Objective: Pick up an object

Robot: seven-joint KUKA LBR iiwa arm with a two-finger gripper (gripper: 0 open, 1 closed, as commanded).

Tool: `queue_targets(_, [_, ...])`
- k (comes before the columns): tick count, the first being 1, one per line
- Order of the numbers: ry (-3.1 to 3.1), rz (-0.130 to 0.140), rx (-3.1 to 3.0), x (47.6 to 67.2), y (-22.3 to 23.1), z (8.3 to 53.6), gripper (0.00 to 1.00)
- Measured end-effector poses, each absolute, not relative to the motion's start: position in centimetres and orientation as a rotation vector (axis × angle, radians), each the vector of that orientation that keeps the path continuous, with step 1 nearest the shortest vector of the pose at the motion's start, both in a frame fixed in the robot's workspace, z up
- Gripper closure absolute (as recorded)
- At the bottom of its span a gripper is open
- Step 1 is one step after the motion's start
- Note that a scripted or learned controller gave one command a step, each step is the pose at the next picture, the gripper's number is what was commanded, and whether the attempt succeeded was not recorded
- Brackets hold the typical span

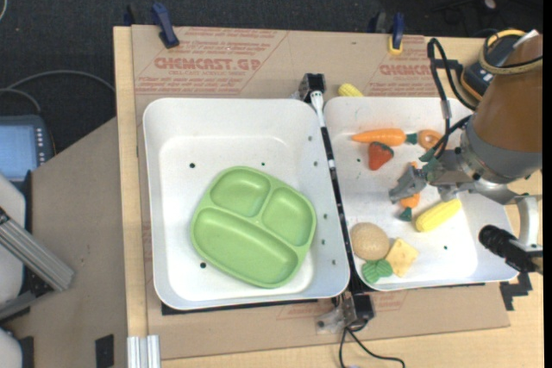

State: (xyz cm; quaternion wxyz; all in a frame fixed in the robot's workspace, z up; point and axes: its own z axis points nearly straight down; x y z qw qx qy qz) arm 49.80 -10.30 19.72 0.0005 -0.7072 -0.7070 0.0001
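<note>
Down in the right bin (466, 271), the toy food is the prize: a yellow corn cob (437, 215) lies just beside the end effector (411, 185), with a small orange piece (409, 202) tucked right under the fingertips. Further up sit a carrot (379, 135) and a red strawberry (380, 155) close together, and an orange bit (428, 138) lies beside the carrot's tip. Near the bin's lower edge there's a tan potato (370, 240), a yellow cheese wedge (401, 255) touching it, and a green leafy piece (377, 271) just below.

The end effector is low among these things, its grey fingers pointing left towards the middle of the bin. They look a little parted, and nothing sits plainly between them, so no catch to report. The step in hand reads as the descent onto a target, most likely the small orange piece or the corn cob beside it. The next move calls for the fingers to straddle one item cleanly, squeeze, and lift straight up; with the two lying so near each other, a nudge could push either aside.

Out to the left, the left bin (172, 134) carries a green divided plate (253, 225), well apart from the action. Both bins rest on the desk (259, 56)
</note>
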Motion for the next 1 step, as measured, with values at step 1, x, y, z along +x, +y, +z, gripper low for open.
queue_targets(1, [-2.216,0.008,-2.218,54.21,-13.18,9.51,0.00])
